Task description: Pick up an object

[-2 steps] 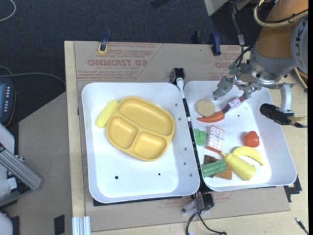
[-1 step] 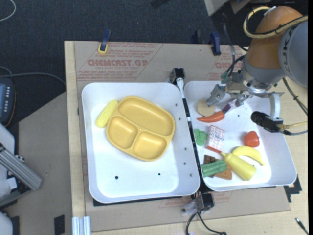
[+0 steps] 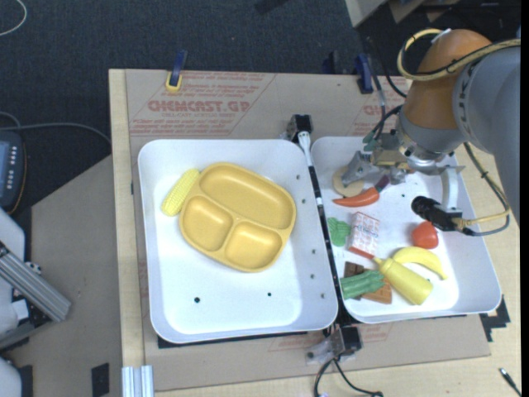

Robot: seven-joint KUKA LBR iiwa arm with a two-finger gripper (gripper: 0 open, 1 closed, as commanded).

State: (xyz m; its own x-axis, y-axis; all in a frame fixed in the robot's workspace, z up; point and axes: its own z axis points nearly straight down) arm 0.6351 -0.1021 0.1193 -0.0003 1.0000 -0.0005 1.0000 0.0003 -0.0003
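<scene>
Two white bins on the bench: the left bin (image 3: 157, 222) has a yellow divided tray (image 3: 237, 216) with a toy corn cob (image 3: 179, 191) tucked against its upper-left edge, and the right bin (image 3: 475, 263) is where all the small stuff is piled.

The gripper (image 3: 369, 165) is down low at the top-left corner of the right bin, pretty much right above the red chili pepper (image 3: 357, 197). Honestly can't tell whether the claw is released or clenched from this angle, the wrist hardware hides it. I see nothing clearly pinched in it, so I'd call the pick not done yet. The approach looks mostly finished; closing and lifting are still to go.

If the pepper is the target, it's lying flat on the bin floor just beside the divider between the bins. Its long axis runs roughly left-right with a slight upward tilt to the right, thin tip pointing left toward the divider, fatter end up near the gripper.

Other stuff in that bin: a tomato (image 3: 425, 235), a banana (image 3: 420, 260), a yellow squeeze bottle (image 3: 405, 280), a green pickle-looking thing (image 3: 362, 284), and a printed packet (image 3: 364, 231). All sitting untouched, well clear of the claw.
</scene>
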